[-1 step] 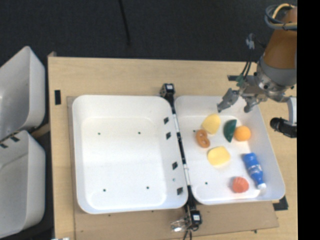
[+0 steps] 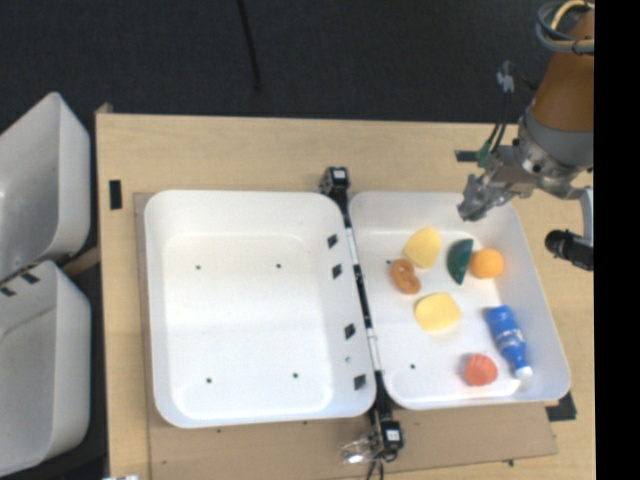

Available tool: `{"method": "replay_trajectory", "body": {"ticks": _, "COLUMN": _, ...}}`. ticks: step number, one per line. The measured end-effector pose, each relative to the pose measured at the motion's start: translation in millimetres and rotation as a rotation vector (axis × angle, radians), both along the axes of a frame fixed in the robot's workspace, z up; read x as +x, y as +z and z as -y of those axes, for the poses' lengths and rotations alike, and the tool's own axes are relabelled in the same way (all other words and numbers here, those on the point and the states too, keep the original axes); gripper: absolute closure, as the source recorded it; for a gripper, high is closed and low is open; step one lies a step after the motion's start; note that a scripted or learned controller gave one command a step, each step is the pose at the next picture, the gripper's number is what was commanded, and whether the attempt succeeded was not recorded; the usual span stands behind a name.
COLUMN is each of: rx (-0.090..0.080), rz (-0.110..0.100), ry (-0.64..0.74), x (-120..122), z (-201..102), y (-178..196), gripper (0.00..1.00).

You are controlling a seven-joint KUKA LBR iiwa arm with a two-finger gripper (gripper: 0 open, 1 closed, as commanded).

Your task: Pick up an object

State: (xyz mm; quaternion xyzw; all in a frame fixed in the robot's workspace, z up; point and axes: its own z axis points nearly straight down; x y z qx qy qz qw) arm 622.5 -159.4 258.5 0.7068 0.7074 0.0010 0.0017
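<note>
You have two shallow white bins side by side on the tabletop point(image 2: 240, 153): the left bin point(image 2: 160, 298) and the right bin point(image 2: 535, 278), meeting along a central seam with small black clips. All the objects sit in the right bin, clustered in its middle and near right part, so the strip along its left wall and the near left corner give you open floor. The gripper point(image 2: 478, 204) hangs over the far edge of the right bin, toward the far right corner, at the end of the grey arm point(image 2: 560, 98) with its orange band; it is above the bin floor, apart from every object, with nothing between its fingers, and you cannot tell from this angle how far they are spread. Nearest to it is a yellow piece point(image 2: 423, 247), with a small orange-brown item point(image 2: 405, 276) just beside it on the left. To the right lie a dark green piece point(image 2: 459, 260) and an orange ball point(image 2: 487, 264), touching or almost touching. Nearer you is a second yellow piece point(image 2: 437, 311), then a blue tube point(image 2: 507, 337) lying close to the right wall, and a red piece point(image 2: 480, 369) by the near wall. Any print on the tube is too small to read.
</note>
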Motion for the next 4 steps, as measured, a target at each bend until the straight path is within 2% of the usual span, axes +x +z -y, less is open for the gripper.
{"method": "replay_trajectory", "body": {"ticks": 1, "rx": 0.006, "rz": -0.019, "ry": 0.0, "x": -69, "z": -53, "y": -109, "gripper": 1.0}}
{"method": "replay_trajectory", "body": {"ticks": 2, "rx": 0.003, "rz": -0.014, "ry": -0.004, "x": -137, "z": -52, "y": -161, "gripper": 1.0}}
{"method": "replay_trajectory", "body": {"ticks": 3, "rx": 0.0, "rz": -0.001, "ry": -0.006, "x": -132, "z": -51, "y": -147, "gripper": 1.0}}
{"method": "replay_trajectory", "body": {"ticks": 4, "rx": -0.001, "rz": 0.001, "ry": 0.002, "x": -70, "z": -39, "y": -158, "gripper": 1.0}}
